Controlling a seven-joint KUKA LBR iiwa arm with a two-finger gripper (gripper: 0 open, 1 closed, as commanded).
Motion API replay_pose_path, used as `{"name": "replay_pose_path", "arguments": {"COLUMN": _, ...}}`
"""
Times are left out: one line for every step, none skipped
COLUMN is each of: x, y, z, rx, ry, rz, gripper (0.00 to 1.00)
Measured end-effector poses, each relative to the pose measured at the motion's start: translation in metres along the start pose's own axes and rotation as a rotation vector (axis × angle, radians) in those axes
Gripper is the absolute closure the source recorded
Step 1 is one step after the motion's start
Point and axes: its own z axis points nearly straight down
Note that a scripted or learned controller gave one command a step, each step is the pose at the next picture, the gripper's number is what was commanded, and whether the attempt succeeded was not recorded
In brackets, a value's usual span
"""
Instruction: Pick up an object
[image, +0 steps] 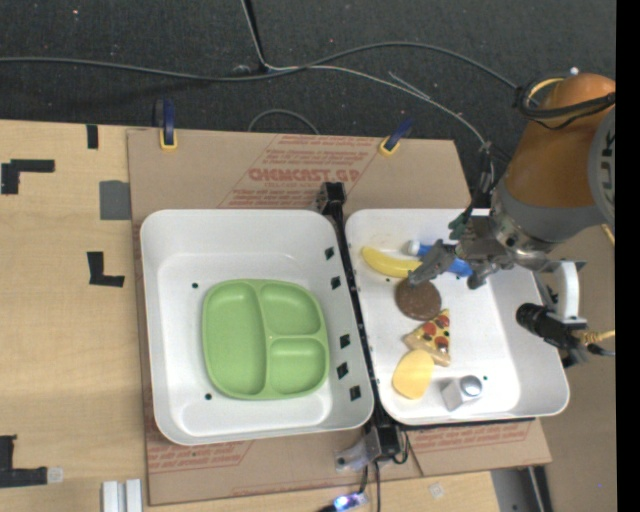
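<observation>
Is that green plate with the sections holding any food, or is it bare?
Bare. The green plate lies flat in the left bin, and all three of its sections show plain green with nothing in them.

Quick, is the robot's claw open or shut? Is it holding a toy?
Gripper: over the right bin, above the toys. Whether it is open, shut or holding something cannot be told.

The arm (560, 150) is cut off by the right edge behind the gripper (455, 268). A small blue object (447, 252) is largely covered by the gripper, so its kind cannot be told. The right bin (520, 400) is partly hidden under the gripper. A small grey item (460, 391), well below the gripper, is too small to be identified.
</observation>
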Motion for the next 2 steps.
{"name": "replay_pose_path", "arguments": {"x": 0.000, "y": 0.002, "z": -0.005, "rx": -0.010, "ry": -0.001, "rz": -0.003, "gripper": 0.00}}
{"name": "replay_pose_path", "arguments": {"x": -0.001, "y": -0.001, "z": 0.040, "rx": -0.006, "ry": -0.001, "rz": -0.002, "gripper": 0.00}}
